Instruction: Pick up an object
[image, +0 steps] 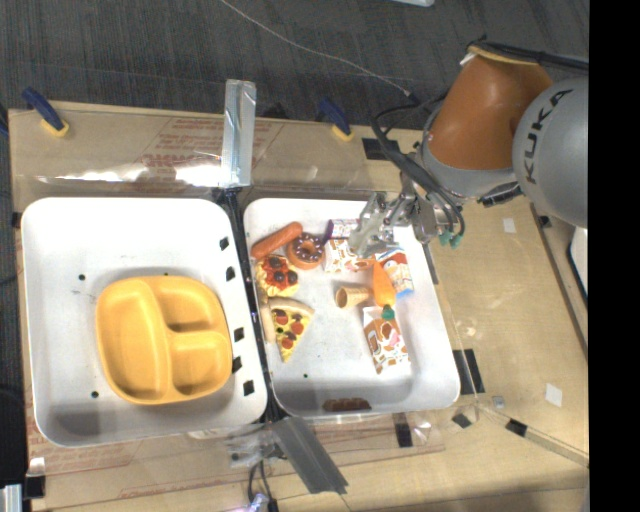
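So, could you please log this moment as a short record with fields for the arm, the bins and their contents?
arm: reaches in from the right, gripper over the right bin's upper edge
left bin: yellow divided tray
right bin: hot dog, donut, pizza slice, orange bottle, snack packets
nearest to gripper: packet just below it
held: nothing seen between the fingers
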